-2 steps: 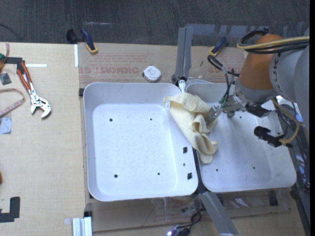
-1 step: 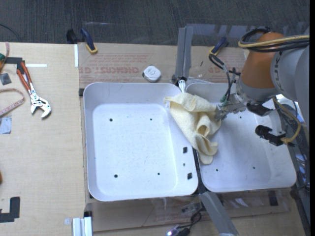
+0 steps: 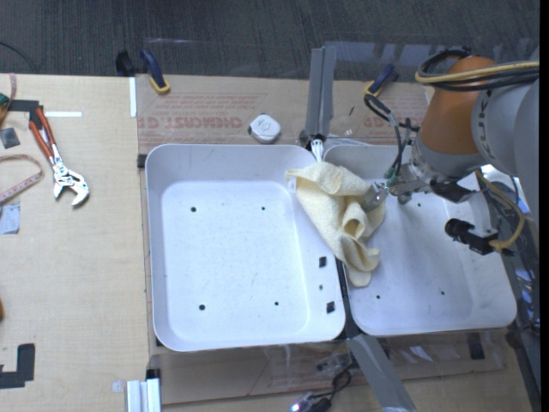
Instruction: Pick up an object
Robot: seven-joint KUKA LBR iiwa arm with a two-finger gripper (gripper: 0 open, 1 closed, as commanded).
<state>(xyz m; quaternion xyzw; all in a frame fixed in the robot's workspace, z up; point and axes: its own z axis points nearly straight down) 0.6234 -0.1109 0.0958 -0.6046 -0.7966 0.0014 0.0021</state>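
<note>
At frame centre, the cloth [image 3: 339, 213] drapes over the divider between the bins, and the gripper [image 3: 377, 197] seems pinched on its right fold. That thin pinch may slip when lifted, dropping the cloth.

A workshop: a wrench [image 3: 67, 181] and clamps [image 3: 153, 69] lie on a wooden bench [image 3: 77, 299] beside a robot arm [image 3: 480, 110].

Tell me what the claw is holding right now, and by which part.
The claw appears to pinch the yellow cloth at its upper right edge, where the cloth drapes over the divide between the two bins. The grip looks shallow.
</note>
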